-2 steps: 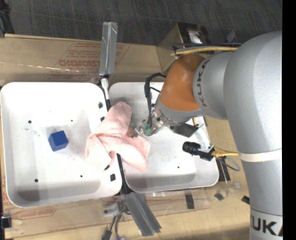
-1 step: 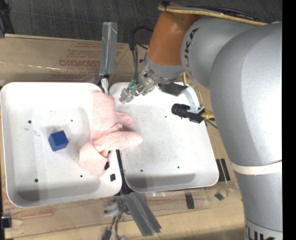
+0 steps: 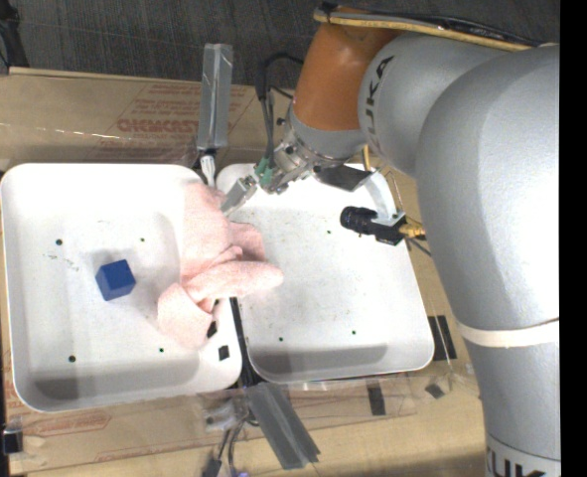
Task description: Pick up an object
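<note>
A cardboard-covered bench (image 3: 94,107) on dark floor carries the left bin (image 3: 35,296) and right bin (image 3: 372,306), the grey arm (image 3: 482,167) looming at three o'clock. A pink cloth (image 3: 214,266) straddles their shared rims at centre; a blue cube (image 3: 116,278) lies at nine o'clock. The gripper (image 3: 235,195) touches the cloth's top edge at twelve o'clock, grip impossible to judge.

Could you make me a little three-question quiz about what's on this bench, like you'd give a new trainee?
1. True or false: the blue cube lies in the left bin.
2. What does the pink cloth do?
A. Lies wholly in the right bin
B. Drapes over the divide between both bins
C. Hangs off the bench
3. Fill in: the gripper sits near the cloth's ____ end, as the camera sees it.

Key: 1 true; 2 B; 3 top.
</note>
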{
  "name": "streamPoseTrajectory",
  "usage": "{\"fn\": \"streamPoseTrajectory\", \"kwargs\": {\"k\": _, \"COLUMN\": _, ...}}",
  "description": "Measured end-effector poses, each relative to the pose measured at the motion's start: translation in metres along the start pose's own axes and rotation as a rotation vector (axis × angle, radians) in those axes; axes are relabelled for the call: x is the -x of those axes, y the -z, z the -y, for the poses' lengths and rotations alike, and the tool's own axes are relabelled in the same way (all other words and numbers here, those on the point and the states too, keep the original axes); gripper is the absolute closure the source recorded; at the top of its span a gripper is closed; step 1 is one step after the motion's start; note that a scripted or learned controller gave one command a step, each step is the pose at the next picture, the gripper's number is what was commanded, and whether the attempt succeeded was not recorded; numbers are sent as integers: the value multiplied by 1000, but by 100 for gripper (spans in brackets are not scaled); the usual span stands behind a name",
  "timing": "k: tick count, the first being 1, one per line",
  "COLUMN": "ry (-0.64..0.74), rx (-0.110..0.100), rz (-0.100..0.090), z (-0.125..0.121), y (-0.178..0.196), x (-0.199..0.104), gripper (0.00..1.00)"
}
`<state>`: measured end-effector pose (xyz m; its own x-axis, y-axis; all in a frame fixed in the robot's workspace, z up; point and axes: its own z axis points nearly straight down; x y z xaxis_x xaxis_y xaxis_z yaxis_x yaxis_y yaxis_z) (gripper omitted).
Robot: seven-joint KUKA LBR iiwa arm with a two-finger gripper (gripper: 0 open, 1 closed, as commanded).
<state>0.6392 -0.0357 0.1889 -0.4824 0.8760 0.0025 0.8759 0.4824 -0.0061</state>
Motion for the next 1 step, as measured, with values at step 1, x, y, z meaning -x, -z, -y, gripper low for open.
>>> {"fn": "streamPoseTrajectory", "kwargs": {"k": 1, "ry": 0, "rx": 0, "rz": 0, "z": 0, "y": 0, "x": 0, "gripper": 0}}
